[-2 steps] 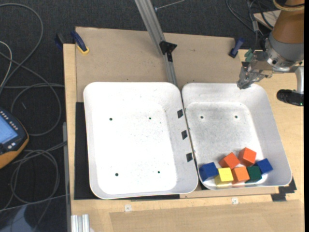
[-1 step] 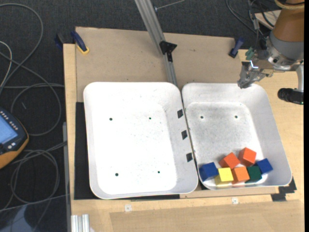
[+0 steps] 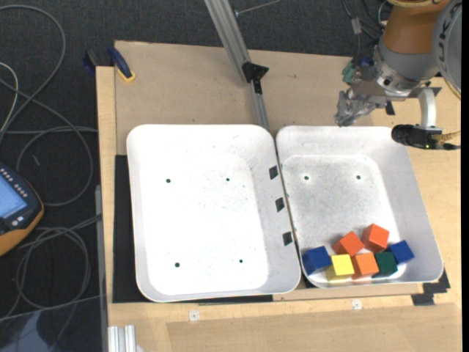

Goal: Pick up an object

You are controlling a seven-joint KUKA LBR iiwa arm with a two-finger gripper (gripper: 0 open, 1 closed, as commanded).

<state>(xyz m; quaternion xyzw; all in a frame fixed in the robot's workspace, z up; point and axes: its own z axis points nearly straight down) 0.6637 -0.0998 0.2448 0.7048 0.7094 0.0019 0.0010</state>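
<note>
Grey arm point(image 3: 410, 42) poises its tool point(image 3: 352, 112) above the right bin's point(image 3: 410, 174) far rim.

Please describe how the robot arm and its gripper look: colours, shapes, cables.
The arm is thick and rounded, with an orange band over a grey wrist. Dark cables run beside it at the top. The gripper is small, grey metal, with teal parts at its mount.

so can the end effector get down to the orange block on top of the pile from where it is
Probably yes. The end effector hangs over the right bin's far rim, and the orange block sits uncovered at the near end, though neighbouring blocks crowd it.
</note>
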